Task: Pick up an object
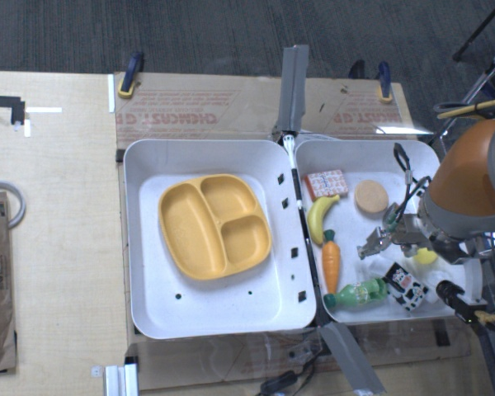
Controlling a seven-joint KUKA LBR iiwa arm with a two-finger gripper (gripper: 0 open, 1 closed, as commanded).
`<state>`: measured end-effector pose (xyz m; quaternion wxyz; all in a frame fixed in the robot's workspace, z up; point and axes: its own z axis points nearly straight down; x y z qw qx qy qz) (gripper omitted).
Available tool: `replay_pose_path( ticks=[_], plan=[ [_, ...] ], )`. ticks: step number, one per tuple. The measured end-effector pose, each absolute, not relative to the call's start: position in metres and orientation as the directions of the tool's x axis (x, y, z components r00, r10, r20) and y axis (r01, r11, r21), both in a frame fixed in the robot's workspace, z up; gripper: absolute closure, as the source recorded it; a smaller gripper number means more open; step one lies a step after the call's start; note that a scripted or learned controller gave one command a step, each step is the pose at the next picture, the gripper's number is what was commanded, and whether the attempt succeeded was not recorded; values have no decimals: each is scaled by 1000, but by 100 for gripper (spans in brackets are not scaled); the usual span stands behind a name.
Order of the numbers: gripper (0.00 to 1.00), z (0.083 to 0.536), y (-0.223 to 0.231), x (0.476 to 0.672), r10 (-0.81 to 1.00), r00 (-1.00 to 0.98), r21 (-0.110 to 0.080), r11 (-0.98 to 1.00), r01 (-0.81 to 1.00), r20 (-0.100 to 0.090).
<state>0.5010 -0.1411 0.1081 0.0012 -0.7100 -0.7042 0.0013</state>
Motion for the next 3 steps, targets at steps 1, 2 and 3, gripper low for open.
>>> replay_pose_path(
  ticks=[1,2,3],
  plan=[
    [0,108,-141,501,1000,8,-4,-8,1000,0],
    [0,104,-140,504,994,-109,-2,109,994,0],
    [0,91,-191,480,999,49,-1,-49,999,6]
  ],
)
